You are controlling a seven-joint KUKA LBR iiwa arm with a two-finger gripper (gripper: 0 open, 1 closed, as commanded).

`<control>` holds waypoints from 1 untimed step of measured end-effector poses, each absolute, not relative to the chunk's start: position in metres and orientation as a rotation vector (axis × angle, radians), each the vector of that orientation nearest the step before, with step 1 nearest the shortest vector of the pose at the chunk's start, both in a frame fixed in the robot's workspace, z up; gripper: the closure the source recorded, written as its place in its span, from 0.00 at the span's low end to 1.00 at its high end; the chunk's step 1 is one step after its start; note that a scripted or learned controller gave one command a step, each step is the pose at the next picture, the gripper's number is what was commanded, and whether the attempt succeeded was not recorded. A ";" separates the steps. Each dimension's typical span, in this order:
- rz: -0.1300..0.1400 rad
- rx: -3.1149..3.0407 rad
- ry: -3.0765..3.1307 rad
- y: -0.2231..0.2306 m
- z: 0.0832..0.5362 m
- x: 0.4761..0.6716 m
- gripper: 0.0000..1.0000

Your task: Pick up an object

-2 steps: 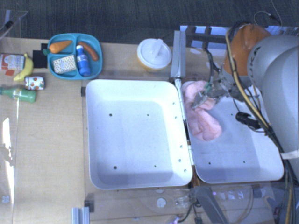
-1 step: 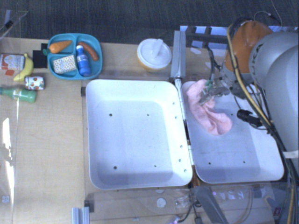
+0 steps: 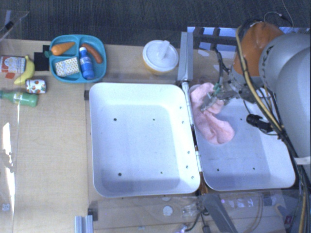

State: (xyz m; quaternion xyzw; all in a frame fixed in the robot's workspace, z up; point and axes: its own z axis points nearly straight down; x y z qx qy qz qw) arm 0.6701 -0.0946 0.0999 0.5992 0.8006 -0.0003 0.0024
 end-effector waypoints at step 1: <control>-0.004 1.867 2.525 -0.092 0.089 0.669 0.00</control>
